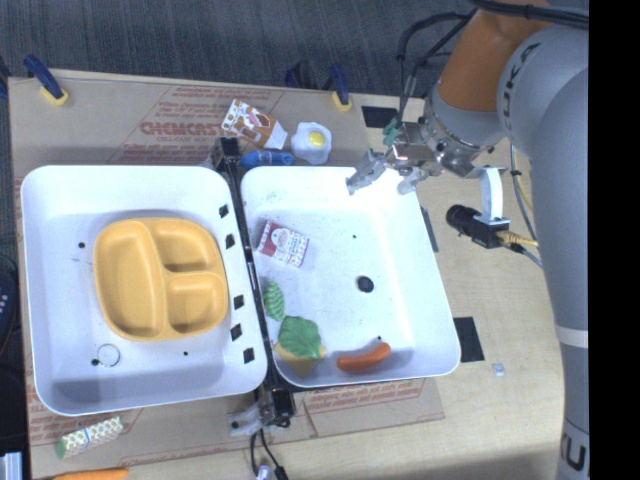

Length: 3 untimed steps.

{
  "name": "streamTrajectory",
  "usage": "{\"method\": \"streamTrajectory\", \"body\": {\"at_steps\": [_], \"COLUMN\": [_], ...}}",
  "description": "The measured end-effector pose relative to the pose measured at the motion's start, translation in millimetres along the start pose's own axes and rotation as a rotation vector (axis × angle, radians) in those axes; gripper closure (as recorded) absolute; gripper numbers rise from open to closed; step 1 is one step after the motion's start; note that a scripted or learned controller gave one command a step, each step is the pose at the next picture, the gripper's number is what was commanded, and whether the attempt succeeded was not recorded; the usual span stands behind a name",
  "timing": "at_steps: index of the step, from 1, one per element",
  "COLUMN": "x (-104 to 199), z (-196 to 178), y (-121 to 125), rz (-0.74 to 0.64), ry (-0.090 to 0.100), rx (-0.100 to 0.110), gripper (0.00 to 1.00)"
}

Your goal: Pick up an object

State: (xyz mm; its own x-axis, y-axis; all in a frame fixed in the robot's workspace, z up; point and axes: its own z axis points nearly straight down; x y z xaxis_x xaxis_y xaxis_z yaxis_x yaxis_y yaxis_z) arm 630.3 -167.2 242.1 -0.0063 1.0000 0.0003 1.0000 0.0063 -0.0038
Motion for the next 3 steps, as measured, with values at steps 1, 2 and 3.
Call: {"method": "streamTrajectory", "body": {"at_steps": [1,2,3], "x": [65.5,56.5,63.6], "z": [136.5,145.7,146.8], "y": [2.0,-70.0,-5.4], "rz": [-0.113,0.383,0.187], "ry": [0.0,0.004,0.0], "rx": [0.0,-0.015,-0.007], "gripper": [0.0,0.0,0.0]}}
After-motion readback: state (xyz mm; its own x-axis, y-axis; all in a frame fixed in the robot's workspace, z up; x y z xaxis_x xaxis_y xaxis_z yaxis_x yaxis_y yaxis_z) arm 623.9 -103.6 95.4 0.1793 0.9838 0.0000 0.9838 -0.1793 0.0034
